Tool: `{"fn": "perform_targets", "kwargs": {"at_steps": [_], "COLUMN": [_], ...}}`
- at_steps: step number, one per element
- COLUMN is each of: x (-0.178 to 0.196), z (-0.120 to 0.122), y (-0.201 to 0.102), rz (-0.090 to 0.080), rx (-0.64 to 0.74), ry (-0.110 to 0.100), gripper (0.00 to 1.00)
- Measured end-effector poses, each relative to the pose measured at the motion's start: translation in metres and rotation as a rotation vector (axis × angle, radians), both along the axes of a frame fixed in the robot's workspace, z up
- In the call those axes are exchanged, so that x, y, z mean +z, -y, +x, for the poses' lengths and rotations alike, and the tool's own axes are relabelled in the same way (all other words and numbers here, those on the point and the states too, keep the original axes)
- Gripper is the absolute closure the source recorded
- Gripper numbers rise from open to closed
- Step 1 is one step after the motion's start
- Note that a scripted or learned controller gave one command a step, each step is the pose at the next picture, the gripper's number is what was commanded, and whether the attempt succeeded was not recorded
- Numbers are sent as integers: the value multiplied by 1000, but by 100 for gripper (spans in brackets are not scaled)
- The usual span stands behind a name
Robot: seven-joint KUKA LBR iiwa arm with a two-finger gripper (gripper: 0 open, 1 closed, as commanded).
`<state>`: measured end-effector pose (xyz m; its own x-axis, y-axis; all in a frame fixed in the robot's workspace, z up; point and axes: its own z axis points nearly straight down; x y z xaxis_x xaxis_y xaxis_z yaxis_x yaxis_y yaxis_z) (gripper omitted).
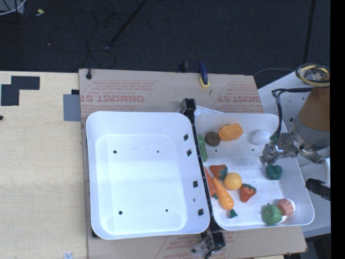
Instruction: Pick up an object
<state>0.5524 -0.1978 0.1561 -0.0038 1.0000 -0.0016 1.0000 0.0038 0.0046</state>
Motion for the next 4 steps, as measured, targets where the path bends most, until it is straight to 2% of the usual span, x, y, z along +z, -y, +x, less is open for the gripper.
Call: {"fn": "perform_targets", "kwargs": {"at_steps": [1,2,3,4], "x": [-32,-70,83,125], "z": [60,-24,41,95], "y": [15,15,-31,-95], "rz": [1,3,-1,1], "rx": [1,-6,3,4], "ry": [-3,-8,7,1], "gripper": [100,100,100,100]}}
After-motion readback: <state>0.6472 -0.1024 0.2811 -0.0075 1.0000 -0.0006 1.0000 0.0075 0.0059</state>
